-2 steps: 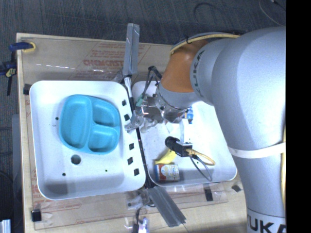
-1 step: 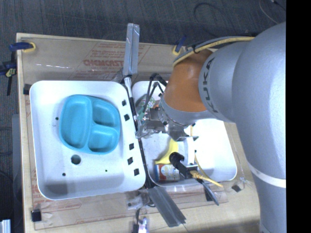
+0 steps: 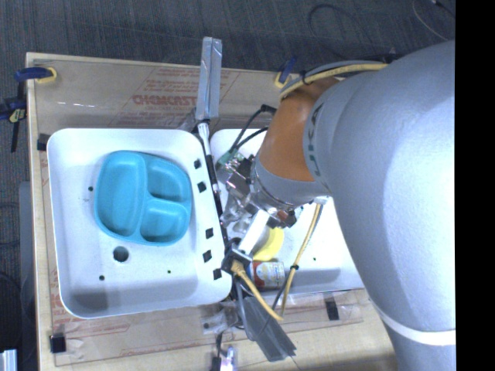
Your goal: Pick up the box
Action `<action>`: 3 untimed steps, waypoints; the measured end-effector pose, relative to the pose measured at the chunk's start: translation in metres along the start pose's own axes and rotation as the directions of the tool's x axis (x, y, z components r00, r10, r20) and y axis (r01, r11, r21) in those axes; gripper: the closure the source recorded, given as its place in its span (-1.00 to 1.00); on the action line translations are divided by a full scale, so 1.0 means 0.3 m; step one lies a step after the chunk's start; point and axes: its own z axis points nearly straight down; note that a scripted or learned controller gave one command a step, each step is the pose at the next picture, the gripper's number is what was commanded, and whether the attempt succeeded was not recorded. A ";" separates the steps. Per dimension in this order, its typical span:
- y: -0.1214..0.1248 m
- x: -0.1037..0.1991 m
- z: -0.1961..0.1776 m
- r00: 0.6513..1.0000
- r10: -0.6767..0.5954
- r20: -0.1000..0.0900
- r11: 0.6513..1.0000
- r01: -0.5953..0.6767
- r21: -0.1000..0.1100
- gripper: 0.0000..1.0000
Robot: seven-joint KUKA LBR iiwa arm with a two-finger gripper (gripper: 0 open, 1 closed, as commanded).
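the box [image 3: 269, 242], as far as i can make it out, is the yellow-and-white thing lying in the right bin [image 3: 340, 267] close against the divider wall, with a small red-and-white bottle [image 3: 271, 271] just below it, though my own wrist covers much of it. my worry is that in so tight a corner i nudge the bottle or scrape the bin wall and close on the wrong thing, or only pinch the box's edge so it slips on the lift. my gripper [image 3: 249, 221] is low over the box, but i cannot tell how it is set or whether it touches anything.
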 end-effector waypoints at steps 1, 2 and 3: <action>-0.155 0.109 -0.084 0.941 0.339 0.000 0.941 -0.339 0.001 1.00; -0.158 0.113 -0.113 0.944 0.330 0.006 0.944 -0.330 0.005 1.00; -0.218 0.178 0.099 0.796 0.605 0.003 0.796 -0.605 -0.001 1.00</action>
